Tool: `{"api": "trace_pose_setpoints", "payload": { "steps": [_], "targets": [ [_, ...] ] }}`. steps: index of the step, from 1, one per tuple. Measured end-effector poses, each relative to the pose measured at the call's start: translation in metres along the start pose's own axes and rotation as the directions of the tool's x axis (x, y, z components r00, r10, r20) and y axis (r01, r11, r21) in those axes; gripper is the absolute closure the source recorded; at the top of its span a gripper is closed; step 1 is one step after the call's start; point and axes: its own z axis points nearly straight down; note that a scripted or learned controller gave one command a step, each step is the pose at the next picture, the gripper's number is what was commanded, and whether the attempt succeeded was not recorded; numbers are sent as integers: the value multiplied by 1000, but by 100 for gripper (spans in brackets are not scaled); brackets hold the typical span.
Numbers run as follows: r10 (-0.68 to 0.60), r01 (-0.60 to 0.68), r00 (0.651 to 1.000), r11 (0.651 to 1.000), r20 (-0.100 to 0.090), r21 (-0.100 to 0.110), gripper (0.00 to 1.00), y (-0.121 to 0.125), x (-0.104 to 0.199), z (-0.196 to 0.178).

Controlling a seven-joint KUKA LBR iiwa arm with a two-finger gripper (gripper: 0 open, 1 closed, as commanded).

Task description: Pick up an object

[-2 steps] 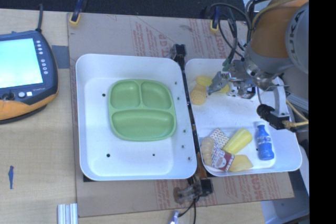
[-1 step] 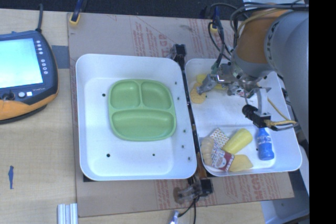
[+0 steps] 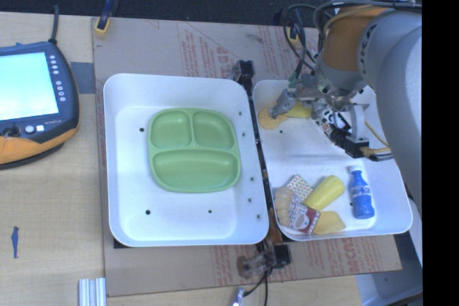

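Pendant (image 3: 32,100) lies far left. Left bin (image 3: 122,100) holds a green plate (image 3: 193,150), with room around it. In the right bin (image 3: 387,175), snacks (image 3: 308,206) and bottle (image 3: 361,192) crowd the near edge. Arm (image 3: 366,39) leans in over the far edge; gripper (image 3: 297,100) is low, perhaps touching a yellow item (image 3: 271,118), grip unclear.

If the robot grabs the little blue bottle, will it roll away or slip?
The blue bottle lies on its side in the right bin, so a nudge could probably roll it. Its rounded, smooth-looking body may slip between fingers. It looks small, so likely light.
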Motion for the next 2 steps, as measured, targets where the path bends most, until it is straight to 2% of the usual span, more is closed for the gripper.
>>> {"api": "trace_pose_setpoints", "payload": {
  "steps": [1,2],
  "targets": [
    [-4,4,1000,1000,1,1,100,0,-1,-11],
    [-5,5,1000,1000,0,1,0,0,0,-11]
  ]
}}
